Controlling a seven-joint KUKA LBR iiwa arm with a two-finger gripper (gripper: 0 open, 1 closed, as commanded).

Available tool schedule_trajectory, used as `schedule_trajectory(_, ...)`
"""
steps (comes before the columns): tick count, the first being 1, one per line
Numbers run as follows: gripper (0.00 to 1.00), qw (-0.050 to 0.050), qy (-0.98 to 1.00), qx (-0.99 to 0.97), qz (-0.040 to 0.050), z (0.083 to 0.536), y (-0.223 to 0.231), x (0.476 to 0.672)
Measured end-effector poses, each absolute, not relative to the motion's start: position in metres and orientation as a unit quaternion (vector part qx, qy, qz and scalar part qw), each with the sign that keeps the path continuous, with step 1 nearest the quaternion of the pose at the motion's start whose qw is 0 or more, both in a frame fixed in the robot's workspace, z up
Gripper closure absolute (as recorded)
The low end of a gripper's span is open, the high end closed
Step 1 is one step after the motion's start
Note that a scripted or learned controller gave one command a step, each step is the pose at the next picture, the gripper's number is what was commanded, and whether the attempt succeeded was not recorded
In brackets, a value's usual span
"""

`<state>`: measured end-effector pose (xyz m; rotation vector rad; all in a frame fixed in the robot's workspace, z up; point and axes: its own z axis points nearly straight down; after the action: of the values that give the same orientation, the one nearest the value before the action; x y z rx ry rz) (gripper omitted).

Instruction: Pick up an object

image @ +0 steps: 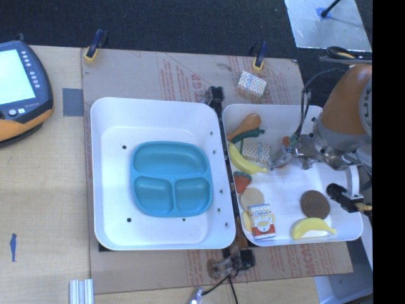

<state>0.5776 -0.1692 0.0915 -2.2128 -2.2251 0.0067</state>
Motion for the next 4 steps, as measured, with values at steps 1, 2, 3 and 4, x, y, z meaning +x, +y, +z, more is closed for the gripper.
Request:
schedule_trajectory(1, 0.0, 0.001, -0.708, -0.706, 0.0004, 0.092, -0.145, 0.653)
schedule_trajectory(2, 0.0, 0.001, -0.708, -0.706, 0.0006, 0.155, -0.183, 0.619)
schedule_trajectory(3, 0.0, 0.002, -0.709, -0.705, 0.0021, 0.091, -0.165, 0.633)
schedule_trajectory(4, 0.0, 0.002, -0.709, -0.705, 0.0026, 0.092, -0.159, 0.625)
